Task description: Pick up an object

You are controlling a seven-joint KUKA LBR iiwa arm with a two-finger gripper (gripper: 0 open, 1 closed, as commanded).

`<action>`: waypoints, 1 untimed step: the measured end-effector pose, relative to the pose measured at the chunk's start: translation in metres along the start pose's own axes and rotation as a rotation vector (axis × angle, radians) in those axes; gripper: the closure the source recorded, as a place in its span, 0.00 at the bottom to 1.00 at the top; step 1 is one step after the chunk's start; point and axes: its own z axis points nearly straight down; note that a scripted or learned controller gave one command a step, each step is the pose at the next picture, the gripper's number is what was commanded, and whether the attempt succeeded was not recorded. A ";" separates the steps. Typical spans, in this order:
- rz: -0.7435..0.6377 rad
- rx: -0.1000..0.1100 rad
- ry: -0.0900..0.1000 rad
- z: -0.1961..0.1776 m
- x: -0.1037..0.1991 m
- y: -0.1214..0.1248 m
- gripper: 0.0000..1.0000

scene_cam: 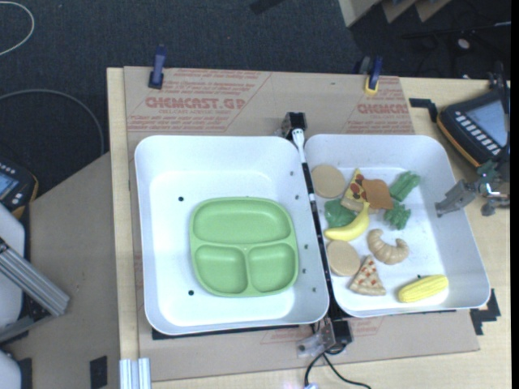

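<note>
Food toys, among them a banana (347,228), croissant (388,247), pizza slice (367,278) and corn cob (422,288), are gathered in the right bin (458,241). Nothing has been lifted yet. The pincer (454,201) is seen at the bin's right rim with its tips spread and nothing between them; the grasp remains.

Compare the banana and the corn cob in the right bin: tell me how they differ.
The banana is curved and smooth; the corn cob is straight and looks ribbed. The banana lies mid-bin, touching a green toy; the corn cob lies alone near the bin's front rim. The banana looks slightly paler. Both are yellow toy foods lying flat.
</note>
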 end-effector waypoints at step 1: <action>0.001 0.012 0.009 0.159 0.019 -0.026 0.00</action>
